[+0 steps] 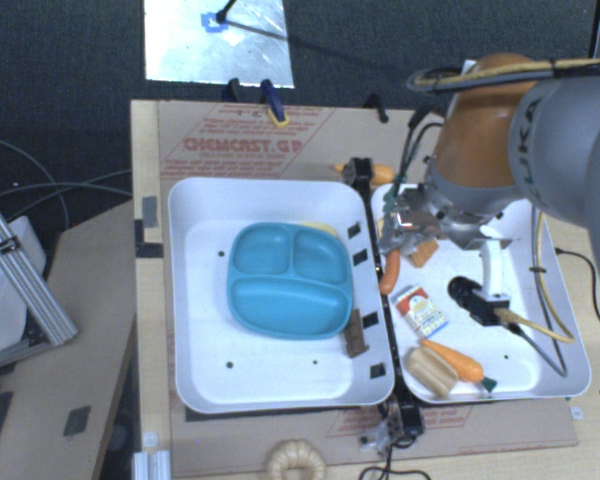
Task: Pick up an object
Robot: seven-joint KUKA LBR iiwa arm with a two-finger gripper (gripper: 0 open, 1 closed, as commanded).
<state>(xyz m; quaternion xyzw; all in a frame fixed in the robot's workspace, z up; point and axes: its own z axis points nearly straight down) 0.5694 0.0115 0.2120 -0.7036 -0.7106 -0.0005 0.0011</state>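
The gripper (398,230) is lowered at the right bin's (555,368) left wall. A blue divided plate (288,278) is held in the left bin (195,368). A carrot (454,360) is laid near the right bin's front, its long axis running left-to-right, green tip pointed right.

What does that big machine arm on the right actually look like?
The arm is thick and rounded, with a grey shell and an orange band above the wrist. Dark lettering runs along the grey part. Thin cables loop beside the wrist, and the gripper below is a metallic silver block.

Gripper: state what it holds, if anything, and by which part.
Cannot be told. The gripper sits low at the right bin's left edge, beside an orange piece.
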